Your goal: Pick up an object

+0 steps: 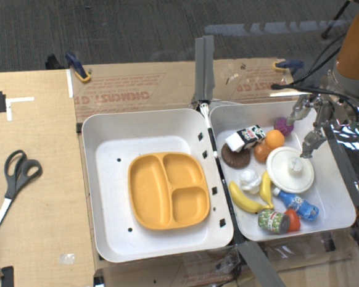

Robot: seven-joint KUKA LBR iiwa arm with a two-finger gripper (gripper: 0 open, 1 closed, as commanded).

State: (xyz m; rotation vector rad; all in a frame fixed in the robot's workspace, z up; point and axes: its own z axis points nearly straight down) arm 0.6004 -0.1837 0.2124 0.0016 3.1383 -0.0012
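Crowding the right bin [341,215] at lower right of the frame: white lidded dish [290,169], two bananas [247,199], orange [274,139], purple piece [283,125], brown disc [235,157], toy car [246,136], blue bottle [300,205], small can [272,221]. Hovered above that bin's upper right corner, hand [310,131], fingers apart, clamped on nothing. Sat in the left bin [102,183], yellow divided plate [169,189]. Lay at far left on the wooden surface [39,244], scissors [13,179].
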